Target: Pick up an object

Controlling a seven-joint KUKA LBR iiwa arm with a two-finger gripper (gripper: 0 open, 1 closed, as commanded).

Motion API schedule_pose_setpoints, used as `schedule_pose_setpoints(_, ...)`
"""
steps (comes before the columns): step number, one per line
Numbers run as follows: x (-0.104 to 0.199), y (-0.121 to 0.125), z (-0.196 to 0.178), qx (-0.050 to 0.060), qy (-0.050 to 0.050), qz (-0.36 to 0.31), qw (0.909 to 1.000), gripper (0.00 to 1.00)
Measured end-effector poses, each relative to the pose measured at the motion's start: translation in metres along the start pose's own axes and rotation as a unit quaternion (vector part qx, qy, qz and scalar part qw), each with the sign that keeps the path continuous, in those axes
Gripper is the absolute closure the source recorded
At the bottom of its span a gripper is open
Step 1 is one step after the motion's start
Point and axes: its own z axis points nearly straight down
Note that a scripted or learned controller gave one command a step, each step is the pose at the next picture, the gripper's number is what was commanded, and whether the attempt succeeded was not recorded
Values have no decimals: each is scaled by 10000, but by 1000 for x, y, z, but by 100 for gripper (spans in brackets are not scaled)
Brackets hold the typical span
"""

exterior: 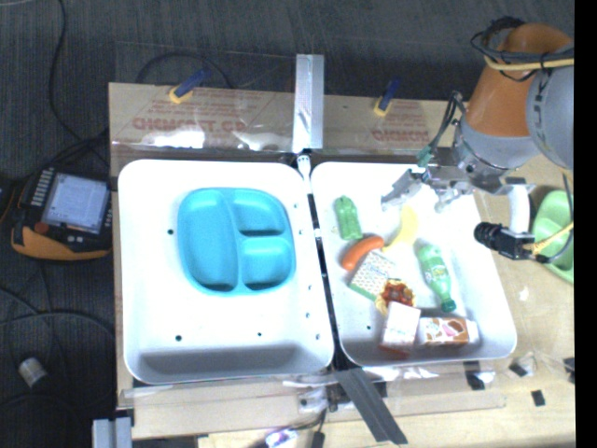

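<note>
My gripper (422, 194) hangs over the back of the right bin (494, 292), open, with nothing between its fingers. A yellow banana (407, 225) lies just below and in front of it. To the left are a small green bottle (347, 217) and an orange carrot (362, 248). A larger green bottle (435, 273) lies to the banana's right front. A checkered packet (371, 273), a red and yellow item (396, 294), a white box (401, 326) and a small carton (448, 329) fill the bin's front.
The left bin (149, 325) holds a blue divided tray (238, 238). A ridge (319, 250) separates the two bins. A green object (560, 224) sits on the bench right of the right bin, and a device (70, 208) lies on the floor at the left.
</note>
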Motion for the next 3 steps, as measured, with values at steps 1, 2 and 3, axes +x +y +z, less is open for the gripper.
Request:
schedule_pose_setpoints(1,-63,-42,88,5,-13,98,10000,0)
schedule_pose_setpoints(2,-73,-32,109,-6,11,320,9995,0)
schedule_pose_setpoints(3,-72,-33,103,18,27,317,9995,100)
